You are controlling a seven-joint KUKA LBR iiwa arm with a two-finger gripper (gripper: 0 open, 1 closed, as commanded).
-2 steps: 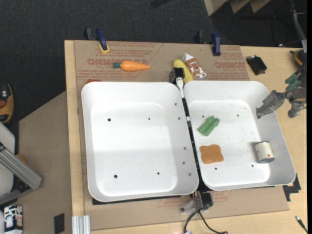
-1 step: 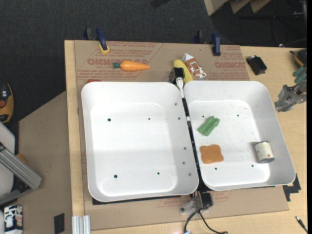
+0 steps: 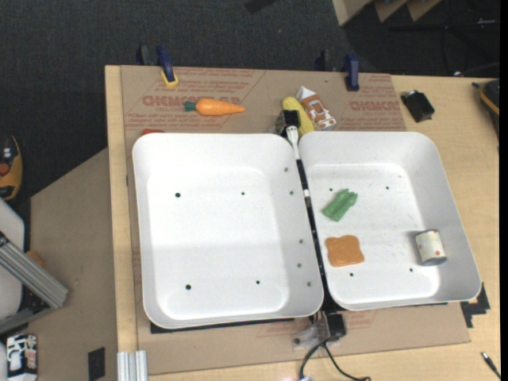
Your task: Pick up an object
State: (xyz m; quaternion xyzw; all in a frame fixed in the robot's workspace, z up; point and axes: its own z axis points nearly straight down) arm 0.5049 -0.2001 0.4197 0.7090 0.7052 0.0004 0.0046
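Observation:
The right bin (image 3: 444,205) holds three objects. A green ridged piece (image 3: 340,205) lies near its left side. Just below it sits a flat orange-brown piece (image 3: 344,251). A small white cylinder with a red end (image 3: 430,246) rests toward the bin's right side.
The left bin (image 3: 159,236) sits beside the right one. Behind the bins on the brown board lie a toy carrot (image 3: 213,107), a yellow banana-like toy (image 3: 295,114) and a small printed packet (image 3: 316,111). Two blue clamps (image 3: 166,63) (image 3: 352,70) hold the board's back edge.

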